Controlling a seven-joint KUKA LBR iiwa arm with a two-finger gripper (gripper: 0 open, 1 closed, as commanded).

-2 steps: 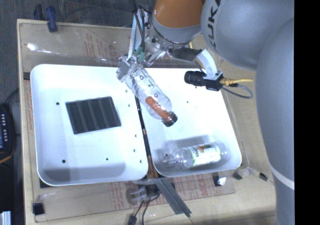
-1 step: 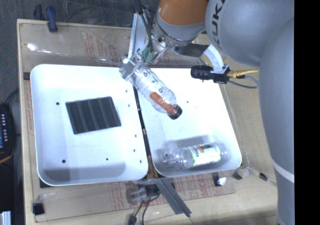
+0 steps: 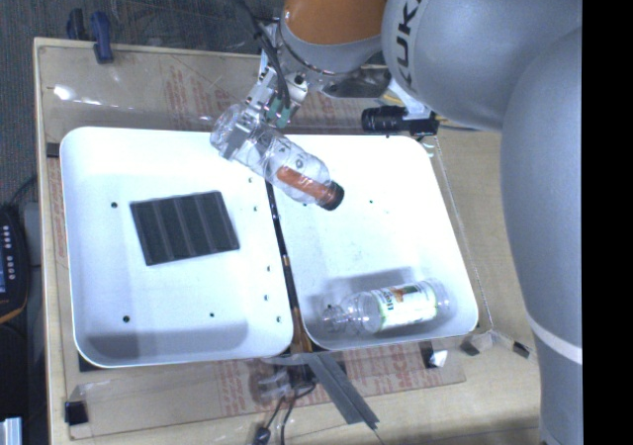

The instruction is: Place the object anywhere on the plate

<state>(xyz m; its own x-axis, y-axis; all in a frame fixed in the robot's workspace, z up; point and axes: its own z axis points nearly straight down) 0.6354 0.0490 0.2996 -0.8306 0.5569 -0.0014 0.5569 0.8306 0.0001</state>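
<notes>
While aloft, bottle [image 3: 282,163] in gripper [image 3: 265,117]

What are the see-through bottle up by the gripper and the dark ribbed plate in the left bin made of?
The clear bottle with the dark cap looks like thin glossy plastic: you see through it, with highlights. The dark grey ribbed rectangular plate looks matte, possibly rubber or plastic; hard to tell.

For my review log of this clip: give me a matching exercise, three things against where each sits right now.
Things:
1. dark ridged plate
2. bottle with green-and-white label
3. clear bottle with orange band and dark cap

Places:
A. lying in the right bin, near its front edge
B. up over the divide between the bins, at the gripper
C. flat in the left bin

Pairs: 1-C, 2-A, 3-B
</notes>
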